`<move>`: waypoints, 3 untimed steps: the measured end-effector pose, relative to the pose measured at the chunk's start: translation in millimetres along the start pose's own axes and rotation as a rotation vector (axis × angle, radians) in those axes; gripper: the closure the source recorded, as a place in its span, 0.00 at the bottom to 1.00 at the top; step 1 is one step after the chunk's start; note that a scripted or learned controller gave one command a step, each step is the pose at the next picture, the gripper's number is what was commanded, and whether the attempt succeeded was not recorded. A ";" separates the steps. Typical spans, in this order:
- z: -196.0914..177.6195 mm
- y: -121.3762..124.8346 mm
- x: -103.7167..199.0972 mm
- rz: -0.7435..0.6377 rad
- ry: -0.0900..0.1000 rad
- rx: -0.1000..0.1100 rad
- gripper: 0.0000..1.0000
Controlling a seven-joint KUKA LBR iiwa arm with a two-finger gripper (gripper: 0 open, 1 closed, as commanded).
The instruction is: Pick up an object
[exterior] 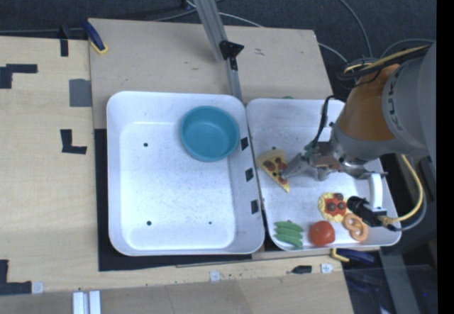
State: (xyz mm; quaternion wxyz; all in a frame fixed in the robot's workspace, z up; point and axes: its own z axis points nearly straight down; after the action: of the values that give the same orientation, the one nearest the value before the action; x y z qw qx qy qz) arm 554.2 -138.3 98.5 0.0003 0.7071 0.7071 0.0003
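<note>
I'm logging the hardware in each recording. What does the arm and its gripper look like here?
The arm is bulky and rounded, grey with a broad orange band above the wrist. Thin dark and yellow cables loop around it. The gripper is a small dark grey metal piece tapering to a narrow tip.

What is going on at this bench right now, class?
A grey robot arm reaches into the right bin, its end effector at a toy pizza slice. Whether it grips the slice is unclear. Green beans, a tomato and a pretzel lie nearby. A blue bowl sits in the left bin.
</note>
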 end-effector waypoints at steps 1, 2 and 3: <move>-13.0 1.9 1.6 -0.003 0.001 -0.005 1.00; -67.3 12.5 0.7 -0.001 -0.001 -0.003 1.00; -129.3 12.2 -2.5 0.000 -0.001 -0.004 1.00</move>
State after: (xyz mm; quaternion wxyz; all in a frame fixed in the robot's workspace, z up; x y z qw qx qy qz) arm 566.3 -140.7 227.8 0.0019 0.7070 0.7072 0.0014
